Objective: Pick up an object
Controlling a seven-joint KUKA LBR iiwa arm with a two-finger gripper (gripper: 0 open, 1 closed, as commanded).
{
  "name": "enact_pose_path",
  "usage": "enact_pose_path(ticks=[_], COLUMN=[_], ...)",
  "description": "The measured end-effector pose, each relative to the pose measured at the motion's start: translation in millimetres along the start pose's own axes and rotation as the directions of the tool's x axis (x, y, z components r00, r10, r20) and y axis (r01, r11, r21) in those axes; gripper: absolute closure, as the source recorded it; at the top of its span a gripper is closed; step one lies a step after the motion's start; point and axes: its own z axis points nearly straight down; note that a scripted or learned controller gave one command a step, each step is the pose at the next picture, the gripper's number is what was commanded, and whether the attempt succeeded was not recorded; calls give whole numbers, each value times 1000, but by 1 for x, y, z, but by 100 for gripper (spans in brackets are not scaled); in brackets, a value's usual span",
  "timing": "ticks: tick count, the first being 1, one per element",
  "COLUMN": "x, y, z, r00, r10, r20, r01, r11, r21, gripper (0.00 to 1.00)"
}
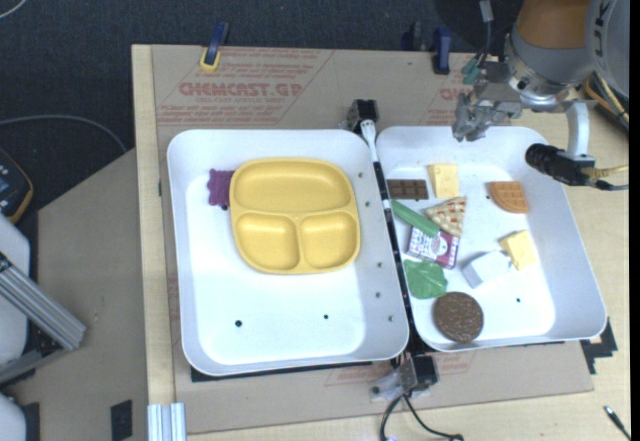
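My gripper [468, 129] hangs over the far rim of the right bin [570, 259], with no object seen in it. Below it in the bin lie a yellow cheese square [443, 179], a brown chocolate bar [407, 190], a pizza slice [450, 214] and an orange waffle piece [508, 196]. Nearer the front are a purple packet [432, 246], a green pod [408, 217], a green leaf [425, 280], a pale grey block [487, 268], a cheese wedge [518, 249] and a round brown cookie [458, 316].
The left bin [200, 279] holds a yellow divided plate [295, 214] with a purple toy [219, 187] against its left side. A black cylinder [550, 161] on the arm sticks out over the right bin's far right corner. Clamps sit on the board's far edge.
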Motion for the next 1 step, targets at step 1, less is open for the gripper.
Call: enact_pose_path(ticks=[1], x=[18], y=[-10], z=[-4], r00=[1000], r10=[-4], r20=[-2], r01=[4], r11=[1000], r21=[4], gripper=[100])
